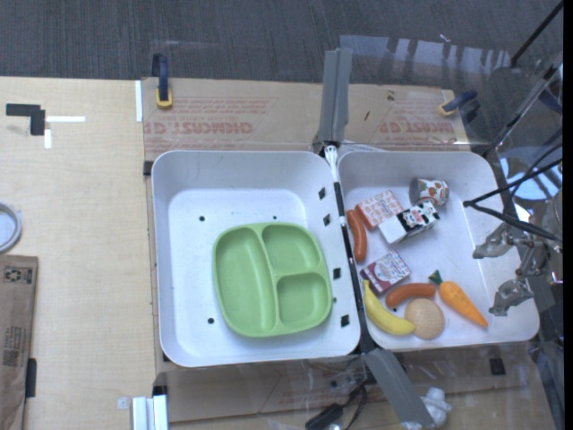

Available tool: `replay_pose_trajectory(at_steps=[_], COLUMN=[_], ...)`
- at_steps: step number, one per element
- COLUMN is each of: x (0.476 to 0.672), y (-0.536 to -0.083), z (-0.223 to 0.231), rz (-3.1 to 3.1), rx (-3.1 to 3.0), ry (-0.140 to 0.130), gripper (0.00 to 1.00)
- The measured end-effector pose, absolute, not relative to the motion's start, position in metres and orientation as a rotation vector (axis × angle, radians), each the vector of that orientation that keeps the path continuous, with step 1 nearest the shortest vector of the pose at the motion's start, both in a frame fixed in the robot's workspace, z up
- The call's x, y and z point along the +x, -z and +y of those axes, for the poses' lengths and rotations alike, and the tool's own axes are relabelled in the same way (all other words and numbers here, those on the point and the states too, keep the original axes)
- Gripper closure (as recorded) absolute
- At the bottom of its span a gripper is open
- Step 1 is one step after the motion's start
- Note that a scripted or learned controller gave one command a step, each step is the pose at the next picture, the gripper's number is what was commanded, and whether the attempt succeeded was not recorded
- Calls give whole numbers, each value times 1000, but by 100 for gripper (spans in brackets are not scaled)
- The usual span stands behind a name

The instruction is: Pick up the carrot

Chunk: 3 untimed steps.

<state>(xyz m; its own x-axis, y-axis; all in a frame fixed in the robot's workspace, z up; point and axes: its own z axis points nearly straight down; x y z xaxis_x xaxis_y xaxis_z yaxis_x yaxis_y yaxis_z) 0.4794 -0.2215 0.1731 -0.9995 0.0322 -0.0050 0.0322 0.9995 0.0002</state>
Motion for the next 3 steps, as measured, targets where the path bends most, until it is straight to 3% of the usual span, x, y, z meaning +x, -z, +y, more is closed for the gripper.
replay_pose_trajectory(at_steps=[1, 2, 3], x=[486, 487, 542], y=[-92, -101, -173], z=[-182, -181, -221], rz=[3009, 3006, 2977], rx=[-894, -885, -986], ry=[-3, -4, -1], gripper=[0, 100, 100])
